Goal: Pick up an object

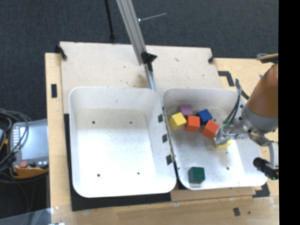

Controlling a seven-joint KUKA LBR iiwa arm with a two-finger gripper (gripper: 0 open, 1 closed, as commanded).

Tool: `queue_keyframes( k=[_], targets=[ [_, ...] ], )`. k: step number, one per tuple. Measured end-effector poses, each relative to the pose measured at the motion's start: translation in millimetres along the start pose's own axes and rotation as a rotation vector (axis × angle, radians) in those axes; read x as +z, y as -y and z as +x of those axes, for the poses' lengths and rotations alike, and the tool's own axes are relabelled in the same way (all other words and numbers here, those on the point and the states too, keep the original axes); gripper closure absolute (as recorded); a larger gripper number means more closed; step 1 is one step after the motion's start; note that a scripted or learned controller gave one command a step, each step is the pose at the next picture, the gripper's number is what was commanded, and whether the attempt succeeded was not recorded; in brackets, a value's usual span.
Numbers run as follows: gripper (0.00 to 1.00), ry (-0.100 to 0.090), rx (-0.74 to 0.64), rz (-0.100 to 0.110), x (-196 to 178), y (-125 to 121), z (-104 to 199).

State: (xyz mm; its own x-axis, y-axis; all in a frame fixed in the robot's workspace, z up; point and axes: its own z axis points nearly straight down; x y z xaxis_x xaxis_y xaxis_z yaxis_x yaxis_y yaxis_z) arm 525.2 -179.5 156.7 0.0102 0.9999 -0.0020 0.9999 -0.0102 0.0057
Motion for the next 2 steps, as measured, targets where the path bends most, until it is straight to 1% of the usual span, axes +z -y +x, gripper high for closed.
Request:
queue_keyframes(
  k=[1, 2],
  targets=[
    [1.0, 0.001, -0.013, -0.003, -64, -1, -1],
    [1.0, 0.001, -0.013, -0.002, -115, -3, -2]
  ],
)
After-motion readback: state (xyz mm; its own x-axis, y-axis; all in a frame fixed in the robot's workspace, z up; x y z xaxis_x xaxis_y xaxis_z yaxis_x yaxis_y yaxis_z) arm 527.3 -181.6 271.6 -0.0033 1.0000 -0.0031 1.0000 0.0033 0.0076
